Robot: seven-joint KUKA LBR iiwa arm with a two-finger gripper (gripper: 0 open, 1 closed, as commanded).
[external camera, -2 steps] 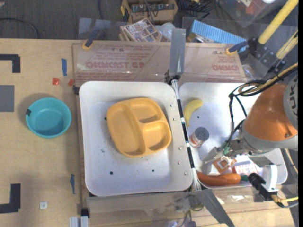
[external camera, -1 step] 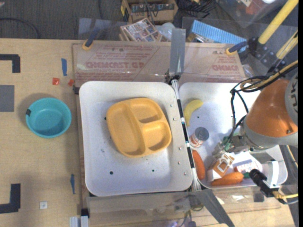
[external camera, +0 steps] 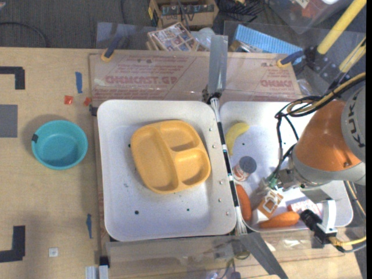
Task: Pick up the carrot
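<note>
One smooth, tapered orange carrot [external camera: 281,220] lies along the front edge of the right shallow white plastic bin [external camera: 264,118], beside a second orange piece [external camera: 243,203] at that bin's front-left corner. The gripper [external camera: 273,197] hangs just above them; its grip cannot be told. One glossy yellow three-compartment plastic tray [external camera: 170,154] sits in the left bin [external camera: 116,156]. One round teal bowl [external camera: 59,144] rests near the desk's [external camera: 46,68] left edge.

arm [external camera: 343,138]: grey shell w/ broad glossy orange band, rounded
cables [external camera: 290,112]: black, looping alongside the arm
gripper [external camera: 272,199]: small pale block at tip, metal bits
</note>
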